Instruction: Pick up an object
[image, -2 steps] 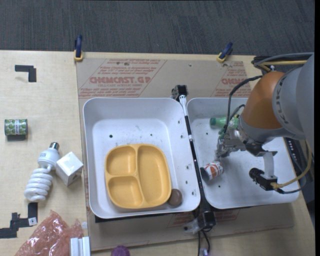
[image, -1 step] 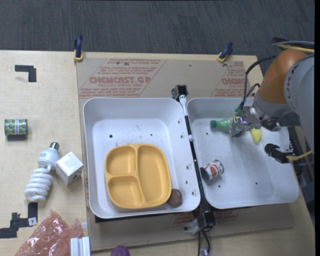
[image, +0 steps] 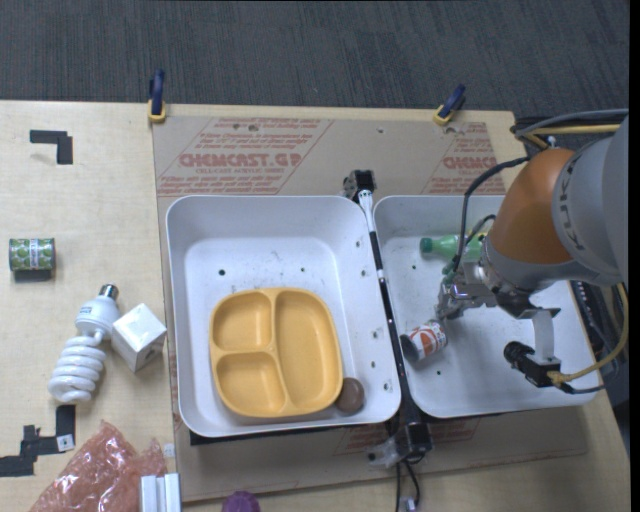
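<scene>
My gripper (image: 453, 300) hangs over the middle of the right bin (image: 500, 395), below the arm's orange band. A small orange and white can (image: 426, 342) lies on its side just below and to the left of the gripper, apart from it. A green bottle-like object (image: 441, 244) lies at the bin's far side, partly hidden by the arm. I see nothing held by the gripper.
The left bin (image: 195, 250) holds a yellow divided plate (image: 275, 352) and a small brown ball (image: 350, 396) at its near right corner. Outside the bins on the left lie a light bulb (image: 82, 345), a white cube (image: 139, 336), a green can (image: 32, 256) and a pink bag (image: 95, 470).
</scene>
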